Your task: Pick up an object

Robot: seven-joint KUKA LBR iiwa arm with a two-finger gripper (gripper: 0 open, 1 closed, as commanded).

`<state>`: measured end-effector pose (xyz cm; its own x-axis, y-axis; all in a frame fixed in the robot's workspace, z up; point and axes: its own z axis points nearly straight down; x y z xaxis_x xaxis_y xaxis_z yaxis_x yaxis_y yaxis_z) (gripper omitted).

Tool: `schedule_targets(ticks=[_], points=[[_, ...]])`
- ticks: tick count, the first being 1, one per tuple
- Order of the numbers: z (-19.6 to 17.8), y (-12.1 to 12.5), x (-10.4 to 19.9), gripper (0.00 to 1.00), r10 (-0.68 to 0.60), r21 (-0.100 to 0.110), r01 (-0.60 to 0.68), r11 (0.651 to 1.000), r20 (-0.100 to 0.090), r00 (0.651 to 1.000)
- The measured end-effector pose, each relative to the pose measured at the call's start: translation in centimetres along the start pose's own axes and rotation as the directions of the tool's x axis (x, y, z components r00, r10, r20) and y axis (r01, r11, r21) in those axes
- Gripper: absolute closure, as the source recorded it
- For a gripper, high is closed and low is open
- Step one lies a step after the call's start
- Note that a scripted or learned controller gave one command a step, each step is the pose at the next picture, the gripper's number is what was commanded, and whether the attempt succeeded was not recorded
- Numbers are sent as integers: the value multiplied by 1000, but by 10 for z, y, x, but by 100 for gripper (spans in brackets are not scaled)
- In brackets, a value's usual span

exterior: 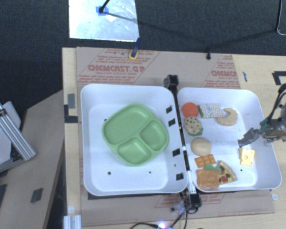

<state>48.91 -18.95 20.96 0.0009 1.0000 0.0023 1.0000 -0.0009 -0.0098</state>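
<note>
Pincer (248, 138) low in right bin, grip state unclear; cheese wedge (247, 157) just below it.

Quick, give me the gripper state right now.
Gripper: over the right bin, just above the yellow cheese slice; nothing seen between its fingers, open or shut cannot be told.

Far left of the grey gripper (250, 137), a pale green divided plate (135, 134) lies in a white bin (97, 175). Nearer on its left are a red tomato (190, 109), a brown cookie (193, 126) with dark chips and a cream bun (200, 146). Just below it is a yellow cheese cube (247, 157).
</note>
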Motion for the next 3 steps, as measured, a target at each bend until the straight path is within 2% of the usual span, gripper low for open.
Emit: schedule_targets(ticks=[1,2,3], points=[[-6,3,0,0,-4,-11,4,1000,3,1000],[37,0,-1,0,-2,-7,2,1000,1,1000],[99,0,3,0,-2,-6,2,1000,0,1000]])
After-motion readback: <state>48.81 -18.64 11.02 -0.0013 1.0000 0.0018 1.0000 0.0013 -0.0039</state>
